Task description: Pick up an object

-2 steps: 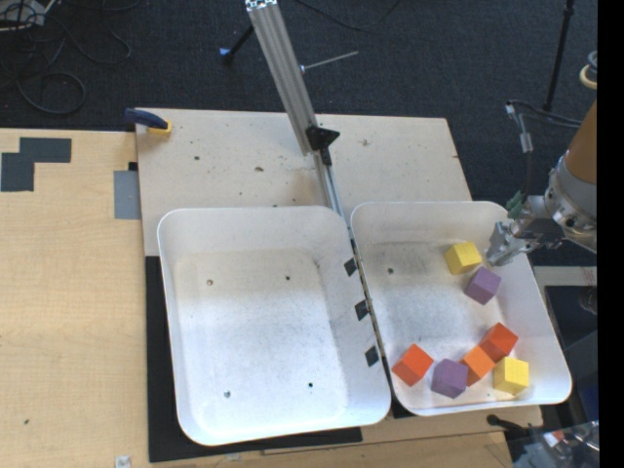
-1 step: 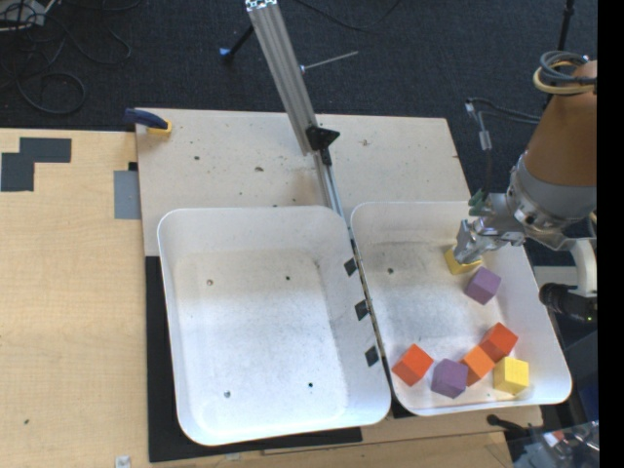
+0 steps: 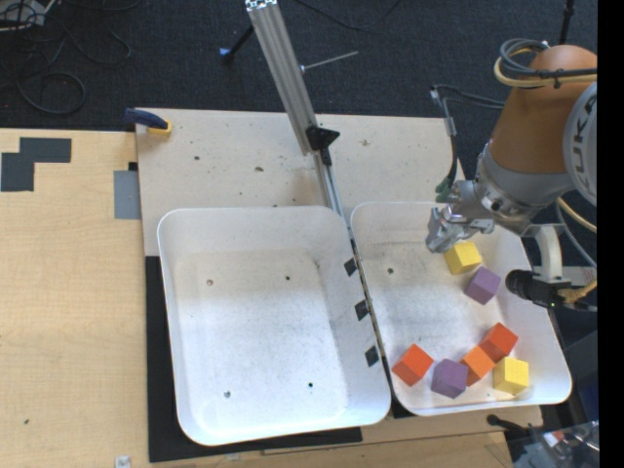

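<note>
My gripper (image 3: 445,235) hangs over the upper part of the right bin (image 3: 419,295), just left of and above a yellow cube (image 3: 463,256). A purple cube (image 3: 483,285) lies right below the yellow one. Along the bin's lower right sit an orange-red cube (image 3: 413,364), a purple cube (image 3: 449,377), a small orange cube (image 3: 478,362), a red cube (image 3: 499,341) and a yellow cube (image 3: 512,374). Nothing shows between the fingers.
The left bin (image 3: 185,261) stands beside the right one, with a divider bearing black clips (image 3: 357,291) between them. A slanted aluminium bar (image 3: 289,76) rises from the back of the bench. Cables lie at the right edge.
</note>
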`<act>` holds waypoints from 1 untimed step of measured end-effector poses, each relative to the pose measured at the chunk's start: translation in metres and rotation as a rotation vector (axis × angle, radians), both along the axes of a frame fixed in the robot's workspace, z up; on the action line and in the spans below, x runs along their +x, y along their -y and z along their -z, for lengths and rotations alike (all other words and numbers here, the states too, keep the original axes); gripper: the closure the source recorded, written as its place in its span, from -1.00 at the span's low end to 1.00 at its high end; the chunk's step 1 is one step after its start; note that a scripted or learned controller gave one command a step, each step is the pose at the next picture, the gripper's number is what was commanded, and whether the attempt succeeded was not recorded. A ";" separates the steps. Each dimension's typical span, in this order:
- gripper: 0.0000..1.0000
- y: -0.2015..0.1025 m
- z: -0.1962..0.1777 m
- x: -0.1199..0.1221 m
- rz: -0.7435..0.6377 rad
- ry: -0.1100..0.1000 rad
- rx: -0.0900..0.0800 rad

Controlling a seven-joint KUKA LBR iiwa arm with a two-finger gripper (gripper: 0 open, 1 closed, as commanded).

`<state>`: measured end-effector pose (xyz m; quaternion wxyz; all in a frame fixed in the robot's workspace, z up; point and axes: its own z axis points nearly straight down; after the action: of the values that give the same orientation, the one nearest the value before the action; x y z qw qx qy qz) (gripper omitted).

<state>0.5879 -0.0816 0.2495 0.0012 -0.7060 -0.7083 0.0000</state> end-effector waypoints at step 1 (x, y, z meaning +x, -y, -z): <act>1.00 -0.043 0.011 0.008 0.000 -0.003 0.000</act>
<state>0.5964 -0.0383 0.2387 0.0022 -0.7058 -0.7084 0.0010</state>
